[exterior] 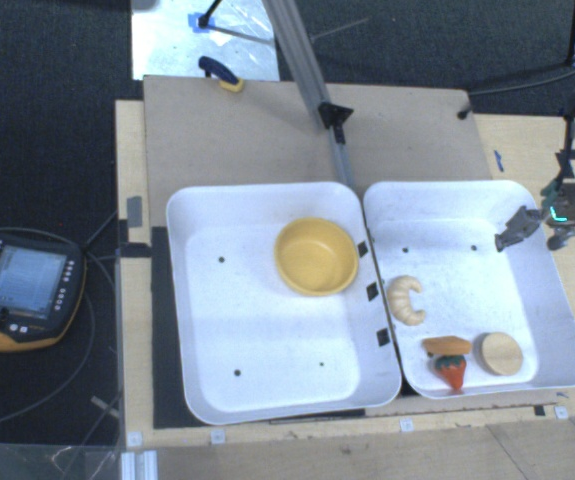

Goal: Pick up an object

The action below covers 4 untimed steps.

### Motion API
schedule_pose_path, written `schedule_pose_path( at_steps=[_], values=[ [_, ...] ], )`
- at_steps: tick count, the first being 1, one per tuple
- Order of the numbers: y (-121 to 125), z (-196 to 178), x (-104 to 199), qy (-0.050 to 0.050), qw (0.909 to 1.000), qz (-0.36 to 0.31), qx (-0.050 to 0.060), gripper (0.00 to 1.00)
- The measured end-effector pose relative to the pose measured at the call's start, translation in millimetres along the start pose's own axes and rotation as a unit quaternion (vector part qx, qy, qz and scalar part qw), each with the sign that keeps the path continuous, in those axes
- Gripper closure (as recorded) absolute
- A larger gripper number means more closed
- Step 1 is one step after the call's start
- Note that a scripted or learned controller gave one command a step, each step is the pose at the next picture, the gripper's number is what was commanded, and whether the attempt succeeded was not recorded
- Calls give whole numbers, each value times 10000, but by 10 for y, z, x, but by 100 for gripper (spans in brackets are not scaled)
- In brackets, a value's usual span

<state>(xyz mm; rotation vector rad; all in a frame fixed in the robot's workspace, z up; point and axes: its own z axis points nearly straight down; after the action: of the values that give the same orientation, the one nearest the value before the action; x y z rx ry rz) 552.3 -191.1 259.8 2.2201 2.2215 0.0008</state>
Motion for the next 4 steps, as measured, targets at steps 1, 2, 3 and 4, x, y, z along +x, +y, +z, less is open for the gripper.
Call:
schedule_pose_path(
  at_steps=[1, 2, 3, 4],
  values=[
    [0, 0, 0, 0, 10000, 0, 0, 0],
    [27, 422, 19, 4, 10000, 1, 17, 0],
    [-53, 883, -21, 4, 10000, 5, 20, 0],
    [-44, 1501, -39, 6, 10000, 3, 25, 0]
  ],
)
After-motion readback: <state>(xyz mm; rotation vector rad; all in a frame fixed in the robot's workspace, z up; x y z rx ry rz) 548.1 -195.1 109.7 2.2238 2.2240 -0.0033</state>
